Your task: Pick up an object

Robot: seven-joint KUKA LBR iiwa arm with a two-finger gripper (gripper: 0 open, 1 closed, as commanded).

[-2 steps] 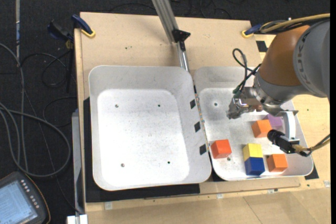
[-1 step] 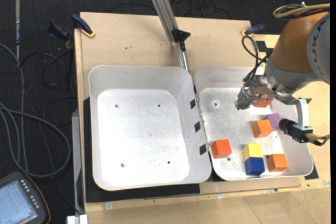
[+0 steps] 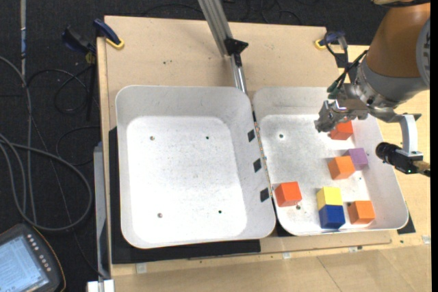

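Note:
My gripper (image 3: 331,117) hangs low over the back of the right bin (image 3: 301,109), coming in from the right. A red-orange block (image 3: 341,130) lies just below and to the right of it, partly covered by the gripper; whether it is gripped is not visible. Further forward, an orange block (image 3: 340,167) touches a purple block (image 3: 358,158). Near the front wall are an orange block (image 3: 288,193), a yellow block (image 3: 329,197) against a blue block (image 3: 332,216), and another orange block (image 3: 361,212).
The left bin (image 3: 137,106) sits beside the right one, their walls meeting at the middle. A slanted metal pole (image 3: 209,0) crosses the back of the bench. Clamps sit at the board's back corners (image 3: 109,34).

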